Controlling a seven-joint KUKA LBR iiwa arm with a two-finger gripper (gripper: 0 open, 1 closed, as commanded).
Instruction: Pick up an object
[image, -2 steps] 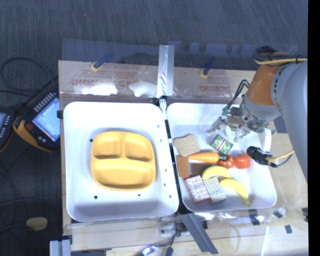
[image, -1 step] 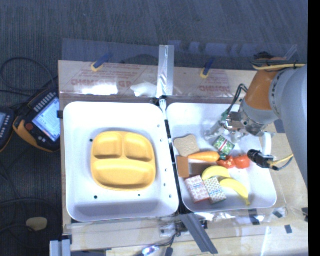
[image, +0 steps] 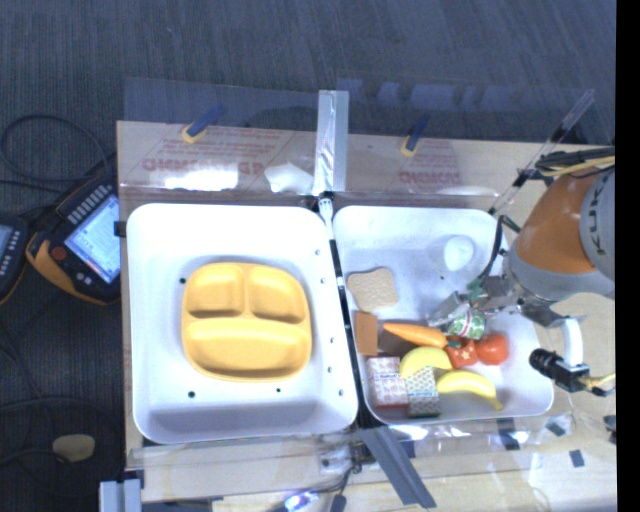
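Right, my two-finger gripper (image: 468, 322) sits in the right white bin (image: 420, 225), touching the red plastic tomato (image: 489, 349); long orange carrot (image: 414, 333) points away leftward. Grip state: cannot tell.

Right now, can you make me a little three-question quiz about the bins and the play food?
1. True or false: the yellow plastic divided tray lies in the left shallow white bin.
2. What lies nearest the front wall of the right shallow white bin? A) tan bread slice B) yellow toy banana C) orange toy carrot
3. Fill in: the grey arm's gripper is over the ____ bin.

Key: 1 true. 2 B. 3 right.
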